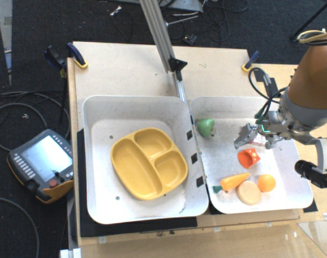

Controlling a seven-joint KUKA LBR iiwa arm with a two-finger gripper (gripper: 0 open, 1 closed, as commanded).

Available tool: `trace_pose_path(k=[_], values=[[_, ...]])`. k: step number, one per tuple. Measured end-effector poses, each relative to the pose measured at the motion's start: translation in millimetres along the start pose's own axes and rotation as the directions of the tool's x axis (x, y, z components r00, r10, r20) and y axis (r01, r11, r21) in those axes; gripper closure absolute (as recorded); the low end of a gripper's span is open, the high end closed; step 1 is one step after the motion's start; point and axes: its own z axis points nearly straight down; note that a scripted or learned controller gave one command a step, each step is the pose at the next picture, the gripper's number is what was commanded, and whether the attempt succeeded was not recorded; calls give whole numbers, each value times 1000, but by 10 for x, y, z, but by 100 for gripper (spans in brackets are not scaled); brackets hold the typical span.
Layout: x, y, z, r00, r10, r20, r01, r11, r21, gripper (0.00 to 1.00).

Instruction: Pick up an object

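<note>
You are in the approach step: the gripper [253,136] hangs over the right bin [298,198], just above a small orange-red cup-like piece [249,157], and nothing shows between its jaws. Whether those jaws are apart or together you cannot tell from this slant.

Your candidates all lie in the right bin. The orange-red piece sits closest, just near of the gripper. A green pear-shaped toy [206,126] rests at the bin's far left. Along the near edge lie a tapered toy carrot [233,181], a pale rounded lump [249,192] and a small glossy orange ball [266,183], packed close together.

Everything looks like smooth moulded plastic, so rounded shapes may slip; the next move calls for a straight descent centred on one piece.

The left bin [93,144] holds a yellow three-compartment plate [149,162], wide and shallow, a poor fit for the jaws.
</note>
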Motion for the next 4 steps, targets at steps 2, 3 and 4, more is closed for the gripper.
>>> trace_pose_path(k=[2, 3, 4], values=[[41, -136, 1084, 1000, 1, -2, -1, 1000, 7, 0], [47, -148, 1622, 1000, 2, -1, -2, 1000, 6, 0], [48, -131, 1492, 1000, 2, -1, -2, 1000, 0, 100]])
